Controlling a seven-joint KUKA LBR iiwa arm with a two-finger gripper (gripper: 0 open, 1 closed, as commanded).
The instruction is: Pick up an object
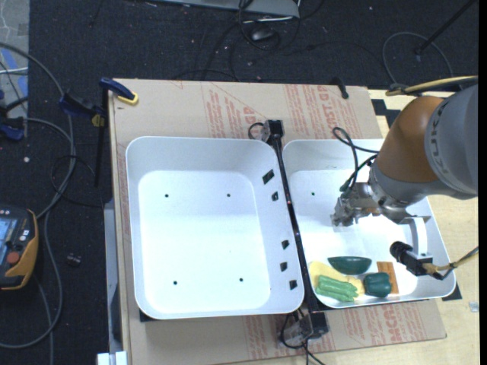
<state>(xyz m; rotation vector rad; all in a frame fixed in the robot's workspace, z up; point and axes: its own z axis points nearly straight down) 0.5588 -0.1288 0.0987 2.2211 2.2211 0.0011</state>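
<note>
1. Nearest the camera, along the right bin's (304, 158) front edge: a light green ridged piece (335, 287), a dark green bowl-like piece (349, 264), a teal chunk (377, 284) and an orange-brown block (388, 274) w/ a yellow bit (319, 268) beside them. All looked like smooth moulded plastic.
2. Gripper (344, 214) hung over bare bin floor, apart from the cluster; nothing seen between its fingers, spread too blurred to call.
3. Step, prob.: approach, no grasp yet.
4. Next move would need shifting toward the cluster, then descending onto one piece.
5. Left bin (152, 158) was glossy white w/ rounded corners.
</note>
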